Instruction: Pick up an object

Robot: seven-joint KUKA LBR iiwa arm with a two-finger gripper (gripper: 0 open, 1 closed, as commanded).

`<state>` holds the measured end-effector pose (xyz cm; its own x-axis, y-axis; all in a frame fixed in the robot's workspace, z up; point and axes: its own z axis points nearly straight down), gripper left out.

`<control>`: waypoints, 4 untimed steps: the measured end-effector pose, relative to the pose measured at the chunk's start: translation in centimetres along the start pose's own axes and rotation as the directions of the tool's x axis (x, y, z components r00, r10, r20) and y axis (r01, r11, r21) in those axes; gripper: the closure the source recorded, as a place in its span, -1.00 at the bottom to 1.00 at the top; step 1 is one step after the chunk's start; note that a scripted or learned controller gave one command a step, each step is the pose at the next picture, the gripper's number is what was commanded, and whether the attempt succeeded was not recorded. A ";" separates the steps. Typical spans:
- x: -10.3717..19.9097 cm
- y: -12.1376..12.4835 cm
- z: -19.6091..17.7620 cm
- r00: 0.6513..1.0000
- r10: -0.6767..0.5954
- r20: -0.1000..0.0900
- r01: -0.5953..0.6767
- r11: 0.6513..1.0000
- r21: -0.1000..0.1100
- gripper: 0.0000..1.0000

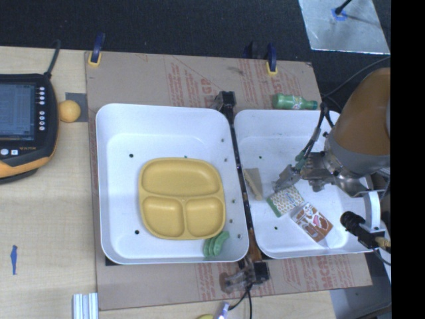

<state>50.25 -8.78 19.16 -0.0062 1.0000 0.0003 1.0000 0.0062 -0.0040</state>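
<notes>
The two-finger gripper (pixel 290 177) hangs low in the right white bin (pixel 265 241), right of frame centre; whether its jaws are spread, I cannot tell. Just below lies a flat green-edged patterned packet (pixel 285 200), beside a flat red-and-white packet (pixel 312 222). Both look light, thin and slippery; an edge pinch seems best.

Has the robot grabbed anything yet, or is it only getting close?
Only getting close. The grey arm's gripper is down inside the right white bin, right above the small green-and-white patterned packet. That packet and the red-and-white printed packet lie flat on the bin floor, so nothing looks lifted. Left to do: grip one and raise it.
</notes>
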 end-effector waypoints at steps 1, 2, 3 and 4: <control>-4.7 0.3 9.8 1.000 0.003 0.001 -0.003 1.000 -0.005 -1.00; -10.8 3.7 6.0 1.000 0.004 0.000 -0.004 1.000 -0.003 -1.00; -5.5 3.2 -2.7 1.000 0.002 -0.001 -0.002 1.000 -0.003 -1.00; -0.9 0.7 7.0 1.000 0.000 0.000 0.000 1.000 0.001 -1.00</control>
<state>50.90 -9.67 12.18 -0.0059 1.0000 0.0005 1.0000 0.0059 -0.0051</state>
